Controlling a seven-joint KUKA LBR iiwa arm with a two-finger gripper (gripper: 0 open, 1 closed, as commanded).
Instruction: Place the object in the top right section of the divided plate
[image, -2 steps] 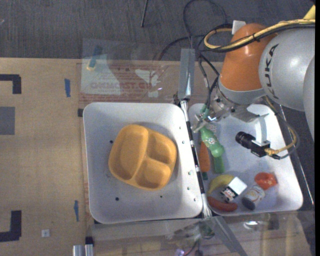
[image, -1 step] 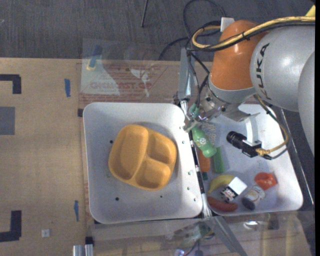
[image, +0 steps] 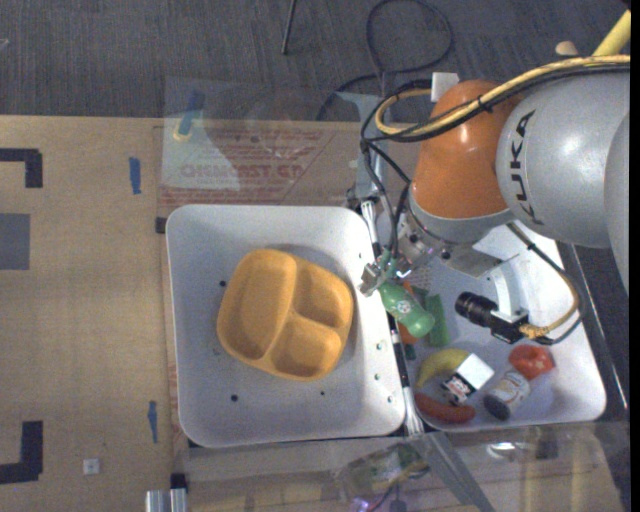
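Your hand (image: 383, 272) sits low over the seam between the two bins, at the left edge of the right bin (image: 585, 395), under the arm's orange band (image: 460, 150). A green bottle (image: 407, 309) lies right below it, slanting down and to the right from its pale cap end. The cap end meets the fingertips, but you cannot tell from this angle whether the fingers are closed on it or merely touching, nor how wide they stand.

Look at the left bin (image: 200, 400): the yellow divided plate (image: 285, 313) rests near its middle, turned a little askew, with one long section along its left side and two smaller ones on the right. The green bottle is just beside the left bin's right rim, outside the plate.

Along the near edge of the right bin you see a yellow banana-like piece (image: 440, 364), a red sausage shape (image: 444, 409), a small white box (image: 467, 378), a little jar (image: 506, 393) and a red tomato-like piece (image: 531, 360). A black cylinder (image: 486, 311) juts out beside the wrist.
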